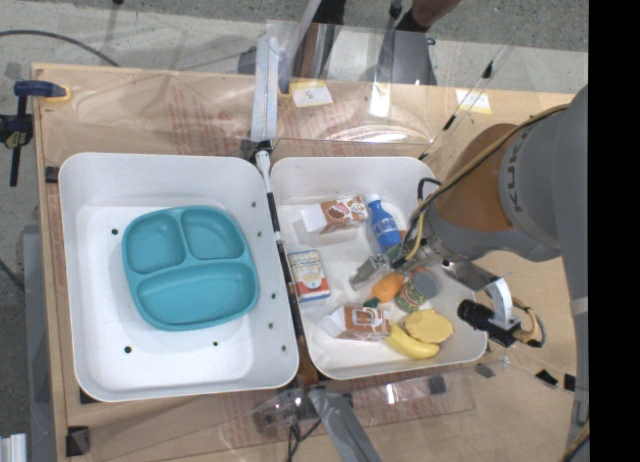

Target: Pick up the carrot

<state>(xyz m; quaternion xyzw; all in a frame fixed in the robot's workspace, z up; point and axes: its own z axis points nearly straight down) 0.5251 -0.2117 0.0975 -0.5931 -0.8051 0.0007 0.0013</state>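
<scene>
Two shallow white plastic bins sit side by side on a wooden bench. The left bin (80, 250) holds a smooth teal divided plate (190, 265). In the right bin (300, 200), lower centre-right of the frame, the gripper (385, 272) sits down among crowded items, just beside the small orange carrot (387, 288); how wide it is set cannot be told. A blue bottle (381, 222), yellow banana (411, 342) and crinkly snack packets (365, 320) lie close by, so a grasp could catch a neighbour or nudge the rounded carrot aside.
</scene>
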